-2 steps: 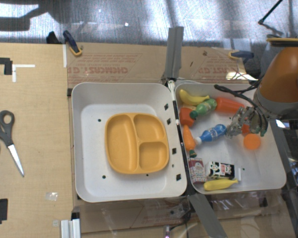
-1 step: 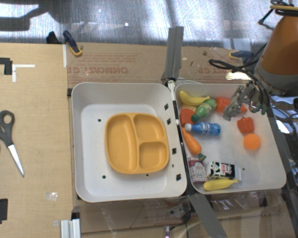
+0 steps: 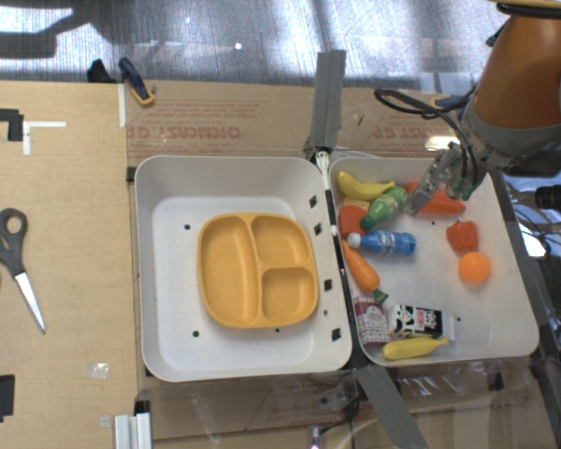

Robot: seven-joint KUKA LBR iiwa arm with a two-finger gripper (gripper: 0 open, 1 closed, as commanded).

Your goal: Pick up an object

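Note:
The right bin [image 3: 505,340] holds several toy foods. Among them are a yellow banana [image 3: 363,185], a green bottle [image 3: 385,204], a blue bottle [image 3: 385,242], a carrot [image 3: 361,267], a red pepper [image 3: 461,236], an orange ball [image 3: 474,267], a small milk carton [image 3: 417,321] and a yellow piece [image 3: 413,348]. My gripper [image 3: 439,190] hangs over the bin's far side, just above an orange-red item [image 3: 444,206]. Its fingers stand apart, open, with nothing held between them.
A yellow divided plate [image 3: 258,269] lies in the left bin [image 3: 159,344]. Scissors [image 3: 14,260] rest on the bench at the far left. A blue-handled tool [image 3: 136,80] lies behind the bins. A grey strap [image 3: 328,101] runs along the seam between the bins.

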